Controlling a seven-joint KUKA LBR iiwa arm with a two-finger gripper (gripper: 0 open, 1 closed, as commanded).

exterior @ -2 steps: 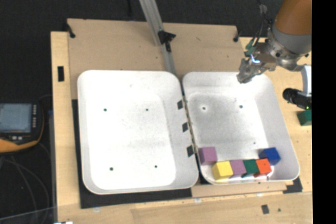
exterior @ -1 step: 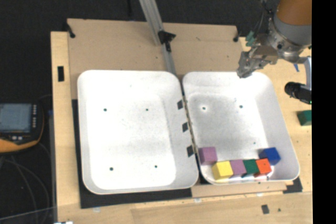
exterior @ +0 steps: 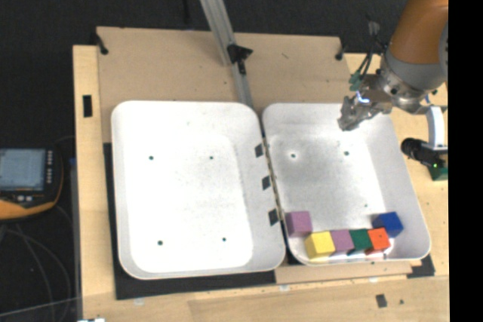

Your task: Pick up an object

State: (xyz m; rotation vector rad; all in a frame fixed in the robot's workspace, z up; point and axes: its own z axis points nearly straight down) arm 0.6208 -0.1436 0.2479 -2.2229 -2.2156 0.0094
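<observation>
Several small blocks lie along the near edge of the right bin (exterior: 332, 162): a purple block (exterior: 299, 222), a yellow block (exterior: 320, 243), a second purple block (exterior: 342, 240), a green block (exterior: 360, 239), an orange block (exterior: 378, 239) and a blue block (exterior: 389, 222). My gripper (exterior: 352, 115) hangs over the far right corner of that bin, well away from the blocks. Nothing shows between its fingers.
The left bin (exterior: 189, 185) sits beside the right one, with small clips along the shared edge. A slanted metal rail (exterior: 215, 7) runs down to the bins' far side. A handheld device (exterior: 26, 176) lies off the bench at left.
</observation>
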